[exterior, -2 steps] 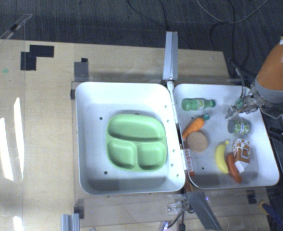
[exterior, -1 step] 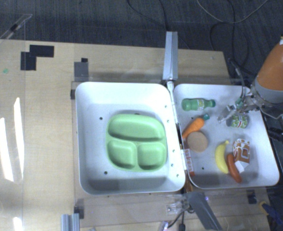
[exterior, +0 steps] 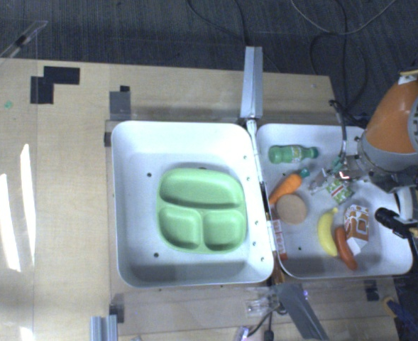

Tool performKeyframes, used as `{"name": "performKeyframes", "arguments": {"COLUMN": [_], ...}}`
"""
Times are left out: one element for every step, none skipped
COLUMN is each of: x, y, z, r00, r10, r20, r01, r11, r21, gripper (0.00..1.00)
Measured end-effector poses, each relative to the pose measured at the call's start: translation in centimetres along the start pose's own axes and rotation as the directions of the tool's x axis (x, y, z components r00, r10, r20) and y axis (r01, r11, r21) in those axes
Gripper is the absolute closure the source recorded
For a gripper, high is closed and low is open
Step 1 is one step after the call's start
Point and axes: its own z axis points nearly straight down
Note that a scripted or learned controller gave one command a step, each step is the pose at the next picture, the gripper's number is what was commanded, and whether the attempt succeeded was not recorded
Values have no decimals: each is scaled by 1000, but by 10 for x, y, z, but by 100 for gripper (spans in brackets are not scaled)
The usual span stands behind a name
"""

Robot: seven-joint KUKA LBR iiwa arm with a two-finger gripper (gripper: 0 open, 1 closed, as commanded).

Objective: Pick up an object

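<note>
A pale wooden bench (exterior: 67,212) bears two bins; the right bin (exterior: 400,261) holds a carrot (exterior: 286,187) near its left wall, beside a bottle (exterior: 292,153). The gripper (exterior: 341,170) hovers close by. The carrot looks light, stiff and smooth; grasp mid-body.

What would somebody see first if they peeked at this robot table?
Probably the big green tray with three compartments, lying in the middle of the left bin. Next, the right bin full of toy food: a carrot, a banana, a green bottle. The robot's orange band glows at the right edge.
</note>
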Motion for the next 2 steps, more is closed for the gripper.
{"name": "performKeyframes", "arguments": {"x": [1, 51], "y": [4, 24], "z": [-11, -124], "r00": [1000, 999], "r10": [-3, 45], "r20": [1, -1], "r01": [3, -45], "r11": [1000, 999], "r21": [-8, 3], "gripper": [100, 100]}}
